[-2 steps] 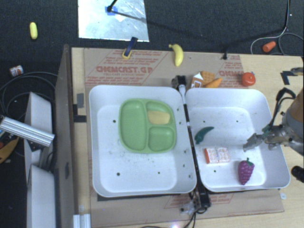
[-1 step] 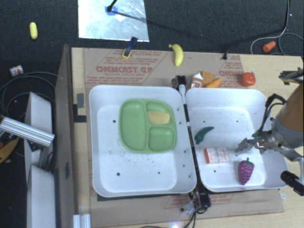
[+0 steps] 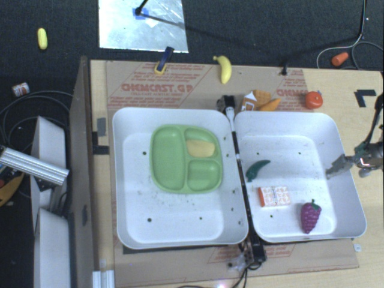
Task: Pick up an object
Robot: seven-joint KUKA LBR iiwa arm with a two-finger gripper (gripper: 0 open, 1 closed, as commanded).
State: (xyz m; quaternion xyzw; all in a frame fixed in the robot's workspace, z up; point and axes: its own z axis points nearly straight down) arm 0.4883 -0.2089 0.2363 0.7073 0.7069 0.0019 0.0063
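Observation:
The right bin (image 3: 300, 125) holds a dark green chilli-shaped piece (image 3: 258, 168), a small red and white box (image 3: 274, 195) and a purple bunch of grapes (image 3: 310, 216). My gripper (image 3: 343, 164) hangs over that bin's right side. It sits to the right of the three pieces and well apart from them, with the grapes nearest, below and to its left. I see nothing held in it.
A green divided plate (image 3: 174, 164) lies in the left bin (image 3: 135, 221), with a yellow piece (image 3: 201, 148) in its upper right section. On the cardboard behind the bins lie a banana (image 3: 224, 69), orange items (image 3: 263, 101) and a red ball (image 3: 313, 100).

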